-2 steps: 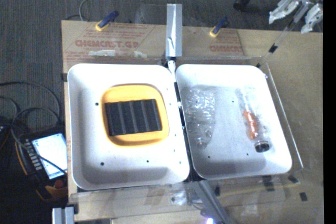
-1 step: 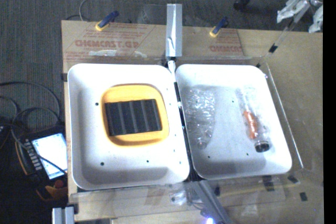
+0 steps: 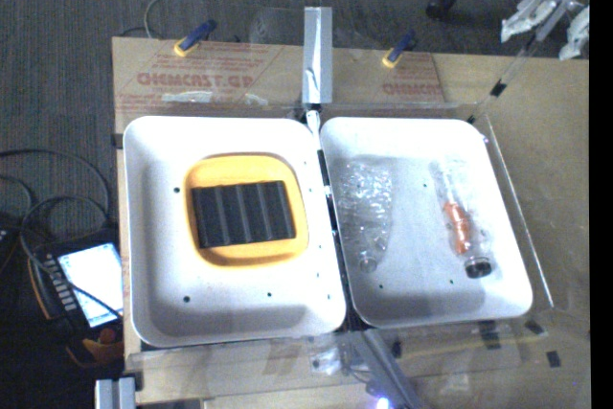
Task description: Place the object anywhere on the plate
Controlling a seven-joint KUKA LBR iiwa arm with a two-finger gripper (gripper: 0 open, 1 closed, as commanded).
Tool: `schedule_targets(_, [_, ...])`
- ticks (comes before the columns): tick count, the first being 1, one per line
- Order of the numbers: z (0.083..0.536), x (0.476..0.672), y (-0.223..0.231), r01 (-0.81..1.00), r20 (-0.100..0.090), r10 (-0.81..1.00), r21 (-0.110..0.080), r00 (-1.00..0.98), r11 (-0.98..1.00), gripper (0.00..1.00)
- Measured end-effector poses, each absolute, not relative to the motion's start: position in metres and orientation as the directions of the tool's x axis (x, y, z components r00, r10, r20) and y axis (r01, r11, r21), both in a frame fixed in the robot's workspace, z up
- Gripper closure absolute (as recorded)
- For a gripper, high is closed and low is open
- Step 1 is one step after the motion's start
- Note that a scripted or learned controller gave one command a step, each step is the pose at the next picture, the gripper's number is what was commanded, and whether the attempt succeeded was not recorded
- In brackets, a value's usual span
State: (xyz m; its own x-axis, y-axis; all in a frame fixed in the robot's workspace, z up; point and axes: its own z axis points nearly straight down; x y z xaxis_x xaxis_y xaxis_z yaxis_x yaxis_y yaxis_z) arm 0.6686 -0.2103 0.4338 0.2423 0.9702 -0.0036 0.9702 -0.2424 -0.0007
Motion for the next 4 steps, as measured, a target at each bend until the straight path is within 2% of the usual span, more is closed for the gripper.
schedule_targets(2, [0.434, 0.669, -0.211, 0.977, -0.003, 0.977, -0.001, 0.212, -0.212, 0.0])
schedule_targets(3, [0.433, 0.603, -0.214, 0.942, -0.001, 0.942, -0.001, 0.336, -0.336, 0.0])
schedule_targets(4, [0.434, 0.669, -0.202, 0.953, -0.004, 0.953, 0.0, 0.304, -0.304, 0.0])
